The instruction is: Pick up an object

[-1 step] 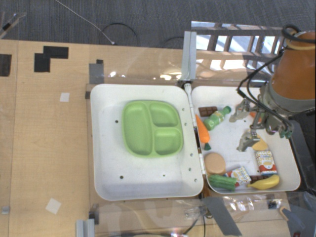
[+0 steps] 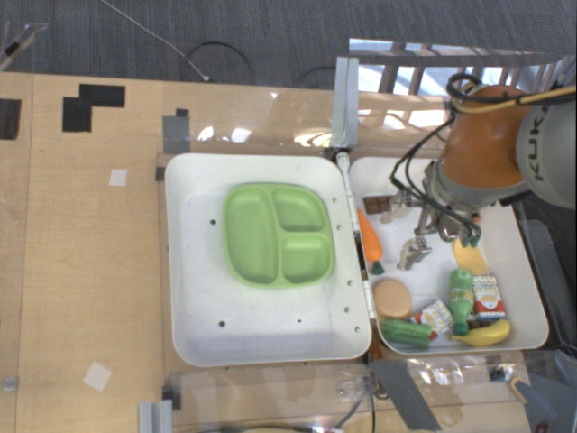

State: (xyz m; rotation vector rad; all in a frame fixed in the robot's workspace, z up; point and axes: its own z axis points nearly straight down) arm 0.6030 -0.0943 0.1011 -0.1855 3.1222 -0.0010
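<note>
My tool (image 2: 422,247) hangs low in the right bin (image 2: 534,282), between the carrot (image 2: 369,235) and the lemon (image 2: 470,257); grip state: cannot tell. Best target is the lemon just beside it: centre over it, then descend straight, clear of the green bottle (image 2: 461,298).

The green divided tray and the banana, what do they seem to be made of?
The green tray looks like moulded plastic with a matte finish: uniform colour, soft rounded compartment edges. The banana is probably a plastic toy, judging by its smooth, evenly yellow skin, though a real one can't be excluded at this size.
</note>
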